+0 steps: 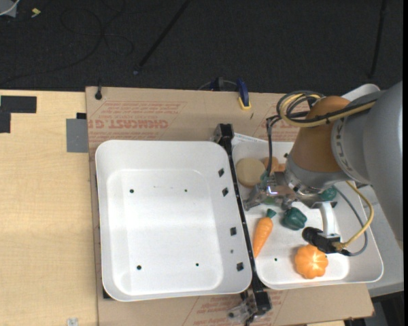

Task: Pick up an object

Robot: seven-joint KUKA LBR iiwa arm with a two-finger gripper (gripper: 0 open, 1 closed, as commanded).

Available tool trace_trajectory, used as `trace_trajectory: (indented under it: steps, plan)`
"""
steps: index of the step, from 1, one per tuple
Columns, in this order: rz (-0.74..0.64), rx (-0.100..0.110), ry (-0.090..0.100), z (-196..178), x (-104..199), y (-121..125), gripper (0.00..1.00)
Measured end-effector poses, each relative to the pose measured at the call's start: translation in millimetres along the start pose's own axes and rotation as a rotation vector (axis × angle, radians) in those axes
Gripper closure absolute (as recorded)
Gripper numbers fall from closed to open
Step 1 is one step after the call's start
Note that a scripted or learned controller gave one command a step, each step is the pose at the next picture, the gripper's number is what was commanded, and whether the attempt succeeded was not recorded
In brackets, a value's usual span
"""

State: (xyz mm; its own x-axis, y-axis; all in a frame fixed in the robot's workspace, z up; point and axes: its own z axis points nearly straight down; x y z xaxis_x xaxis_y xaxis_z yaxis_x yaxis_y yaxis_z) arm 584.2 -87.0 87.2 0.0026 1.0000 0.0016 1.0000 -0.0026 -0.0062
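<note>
Over the right-hand bin point(367, 267) my arm point(367, 141) comes in from the right edge, grey casing with the orange band point(319, 145) bent above the wrist. My claw point(270, 192) is down low in the upper left part of that bin. Its metal tip is a small glinting cluster against the white floor. How far open it is I cannot tell from this angle, and I see no object clearly held by it.

Candidate objects, all in the right bin:
- Tan rounded object point(248, 171), just left of and above the claw tip, very close to it; contact not resolvable.
- Toy carrot point(262, 234), orange, lying tilted below the claw, its narrow end towards the divider point(232, 202) between the bins.
- Small dark green object point(294, 216), just right of and below the claw, near the carrot's top end.
- Orange round fruit point(311, 262), near the bin's front edge, well apart from the claw.
- White-handled item point(328, 220) with a black end, between the green object and the orange fruit, partly under a yellow cable point(362, 223) hanging from my wrist.

Left bin point(115, 175): white floor with a few small dark dots.

Both bins sit on a cardboard sheet point(156, 114) with printed lettering, on a pale wood bench point(34, 209).
</note>
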Motion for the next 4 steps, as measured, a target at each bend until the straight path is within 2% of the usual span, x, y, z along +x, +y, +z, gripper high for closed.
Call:
trace_trajectory:
  steps: [1, 2, 3, 4]
  plan:
    - [-0.009, 0.042, 0.006, 3, 5, 52, 0.0]
    - [-0.002, 0.001, -0.001, 0, -7, 16, 0.0]
    - [-0.002, -0.003, -0.001, 0, -7, 18, 0.0]
    - [-0.004, -0.005, -0.001, -1, 2, 40, 0.0]
